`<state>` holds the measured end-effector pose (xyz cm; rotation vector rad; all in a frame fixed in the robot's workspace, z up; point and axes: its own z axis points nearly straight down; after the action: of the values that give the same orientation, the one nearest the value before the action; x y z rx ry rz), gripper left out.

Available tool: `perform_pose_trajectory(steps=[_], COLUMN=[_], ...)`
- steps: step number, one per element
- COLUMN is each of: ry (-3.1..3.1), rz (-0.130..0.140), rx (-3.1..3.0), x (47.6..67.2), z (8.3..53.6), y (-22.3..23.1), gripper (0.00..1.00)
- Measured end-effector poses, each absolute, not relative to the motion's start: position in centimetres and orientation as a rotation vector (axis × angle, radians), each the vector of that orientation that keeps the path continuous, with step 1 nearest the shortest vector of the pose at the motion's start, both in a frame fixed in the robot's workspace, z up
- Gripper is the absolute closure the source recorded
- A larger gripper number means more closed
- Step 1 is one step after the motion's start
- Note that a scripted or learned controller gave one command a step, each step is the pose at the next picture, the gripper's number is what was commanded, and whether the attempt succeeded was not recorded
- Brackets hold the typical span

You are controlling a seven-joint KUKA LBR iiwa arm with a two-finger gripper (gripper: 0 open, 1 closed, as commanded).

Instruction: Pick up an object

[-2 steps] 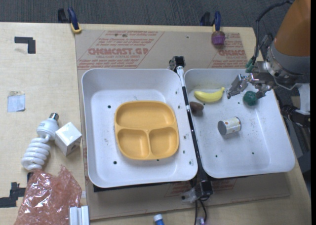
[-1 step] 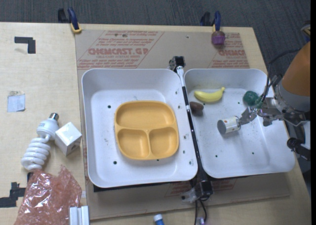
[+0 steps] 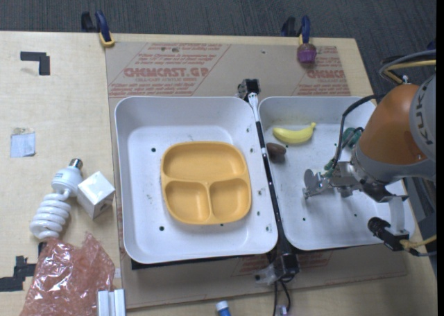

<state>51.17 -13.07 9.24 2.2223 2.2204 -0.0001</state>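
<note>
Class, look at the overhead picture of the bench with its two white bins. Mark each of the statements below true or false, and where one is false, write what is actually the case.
1. The yellow divided tray lies in the left bin. True.
2. The banana lies in the left bin. False: it lies in the right bin, near its far edge.
3. A small brown object sits close beside the banana. True.
4. The claw holds the banana. False: the claw is over the right bin's floor, apart from the banana, with nothing seen in it.
5. A spiral light bulb lies on the bench left of the bins. True.
6. The tray has five compartments. False: it has three.
</note>
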Motion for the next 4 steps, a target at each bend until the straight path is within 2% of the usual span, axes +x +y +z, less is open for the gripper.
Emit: perform_pose_trajectory(steps=[1, 2, 3, 4], ry=[2.22, 2.216, 2.22, 2.22], rz=[0.0, 0.002, 0.002, 0.001], rx=[2.224, 2.224, 2.22, 2.22], x=[47.7, 47.9, 47.9, 47.9], z=[9.2, 10.2, 19.2, 19.2], y=[-9.2, -9.3, -2.8, -2.8], gripper=[0.0, 1.0, 1.0, 0.0])
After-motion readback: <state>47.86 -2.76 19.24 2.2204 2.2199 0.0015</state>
